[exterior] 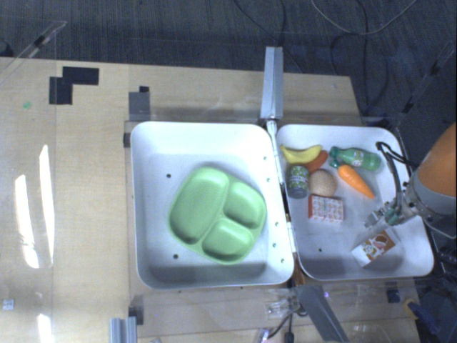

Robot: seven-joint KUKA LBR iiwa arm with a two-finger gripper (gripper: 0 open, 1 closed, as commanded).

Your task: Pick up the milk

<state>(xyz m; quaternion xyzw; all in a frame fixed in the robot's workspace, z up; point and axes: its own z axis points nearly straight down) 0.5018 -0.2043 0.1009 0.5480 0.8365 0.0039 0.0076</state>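
The milk (373, 248) is a small white carton with a brown and red print. It lies on its side near the front right corner of the right bin (335, 263). My gripper (389, 216) hangs just above and behind the carton, at its far right end, reaching in from the right edge of the view. I cannot make out whether it touches the carton. The grey arm with its orange band (437, 170) rises over the bin's right wall.
The right bin's far half holds a banana (300, 152), a green bottle (355, 158), a carrot (355, 181), a small can (298, 181), a tan round item (323, 183) and a red-and-white box (325, 208). A green divided plate (218, 213) fills the left bin (150, 263).
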